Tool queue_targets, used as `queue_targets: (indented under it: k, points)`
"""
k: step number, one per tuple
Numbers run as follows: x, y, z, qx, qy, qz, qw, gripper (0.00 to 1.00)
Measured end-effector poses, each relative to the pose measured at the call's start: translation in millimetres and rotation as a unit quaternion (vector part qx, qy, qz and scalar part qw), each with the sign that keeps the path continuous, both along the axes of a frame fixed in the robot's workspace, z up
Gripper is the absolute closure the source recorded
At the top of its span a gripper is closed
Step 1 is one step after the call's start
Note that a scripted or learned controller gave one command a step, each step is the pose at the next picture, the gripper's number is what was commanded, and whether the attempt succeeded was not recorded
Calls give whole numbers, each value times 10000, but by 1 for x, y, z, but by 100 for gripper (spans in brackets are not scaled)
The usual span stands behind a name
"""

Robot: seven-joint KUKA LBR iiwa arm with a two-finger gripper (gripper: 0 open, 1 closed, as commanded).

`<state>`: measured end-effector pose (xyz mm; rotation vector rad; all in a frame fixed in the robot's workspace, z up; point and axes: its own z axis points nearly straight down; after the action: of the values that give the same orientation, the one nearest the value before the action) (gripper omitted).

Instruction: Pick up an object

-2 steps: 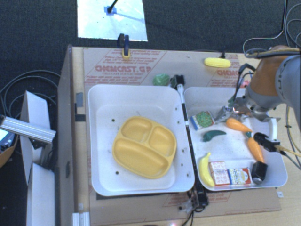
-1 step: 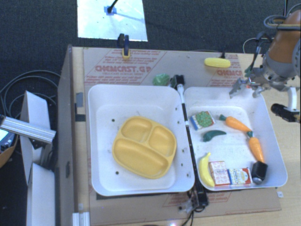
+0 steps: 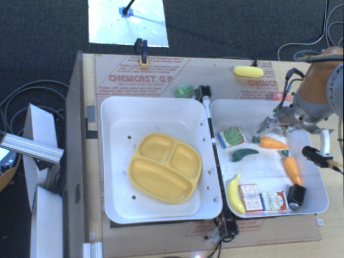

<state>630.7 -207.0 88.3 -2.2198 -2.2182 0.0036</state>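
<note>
Hovering over the upper part of the right bin [image 3: 322, 198], the gripper [image 3: 273, 123] hangs from the grey wrist with the orange band above it, metal fingers splayed down and leftward; nothing sits between them, and they look parted rather than closed on anything. Nearest candidate is the upper carrot [image 3: 274, 142], lying just below the fingertips and a touch to their right, close but seemingly not touched. Its long axis runs roughly left-right across the bin, the fat stem end pointing left toward the green pepper [image 3: 244, 153], the tip tapering right. Judgement: the coming grasp depends on this offset, a short drop with the fingers set across the carrot's short axis, so closing front-to-back in the view. A second carrot [image 3: 292, 169] lies further toward the near wall, its long axis near vertical in the view, tip pointing to the near edge, well apart from the fingers. Beyond that, a small green packet [image 3: 232, 136] rests left of the gripper near the bin divider; a banana [image 3: 234, 193], a printed carton [image 3: 262, 200] and a dark cylinder [image 3: 296, 195] line the near wall. The left bin [image 3: 115, 122] holds a yellow divided tray [image 3: 164, 167], far from the arm.
</note>
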Motion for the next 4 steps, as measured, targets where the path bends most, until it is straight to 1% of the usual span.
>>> queue_targets:
  k: [1,2,3,4]
  points:
    - [-35,50,-5,7,-9,32,10000,0]
    - [7,-2,-3,-23,-56,3,10000,0]
    - [-49,22,-4,3,-7,2,10000,0]
    - [40,21,-2,-17,-76,40,10000,0]
